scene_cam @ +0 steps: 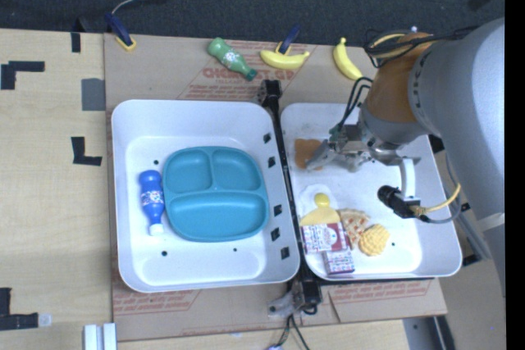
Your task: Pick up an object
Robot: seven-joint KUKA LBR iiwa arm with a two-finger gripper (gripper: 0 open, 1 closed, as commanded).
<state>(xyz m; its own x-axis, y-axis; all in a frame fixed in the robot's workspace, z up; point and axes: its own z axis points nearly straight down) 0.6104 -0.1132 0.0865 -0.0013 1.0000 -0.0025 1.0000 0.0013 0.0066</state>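
A brown toast-like slice (307,152) lies in the far left part of the right bin (435,258), just beside the gripper (328,157), whose fingers look spread, grasping nothing. Nearer in that bin sit a fried egg (321,200), a waffle piece (353,220), a yellow corn cob (374,240) and a red-and-white carton (326,242). The left bin (131,123) holds a blue divided plate (216,193) and a blue bottle (151,201) to its left.

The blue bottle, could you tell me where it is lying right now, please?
The blue bottle lies in the left bin, against the left edge of the teal divided plate, white cap toward the camera.
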